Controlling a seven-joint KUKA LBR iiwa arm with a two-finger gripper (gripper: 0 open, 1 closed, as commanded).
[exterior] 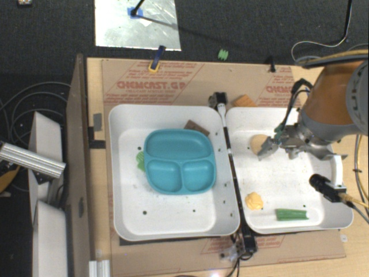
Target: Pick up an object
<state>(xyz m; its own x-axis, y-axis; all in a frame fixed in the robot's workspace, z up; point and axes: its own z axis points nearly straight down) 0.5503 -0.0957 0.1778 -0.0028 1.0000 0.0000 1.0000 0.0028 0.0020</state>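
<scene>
A pale tan rounded object [258, 143] lies on the floor of the right bin [323, 212], just beside the claw [268, 149] on its left, and seemingly touching its tip. The object is a squat lump with no clear long axis; which way it points cannot be told. The claw's dark fingers slant down toward the object from the right, but their spread is hidden by the angle, so whether the claw is released or clenched cannot be told, and nothing shows between the fingers.

Below the claw, nearer the front of the same bin, sits a small yellow lump [254, 200]. To that lump's right lies a green strip [291, 214], its long axis running left to right along the front wall.

Well to the claw's left, in the left bin [124, 212], rests a teal divided tray [179, 160]. A brown piece [197, 127] peeks out behind its far edge, and a green scrap [140, 160] shows at its left side.
</scene>
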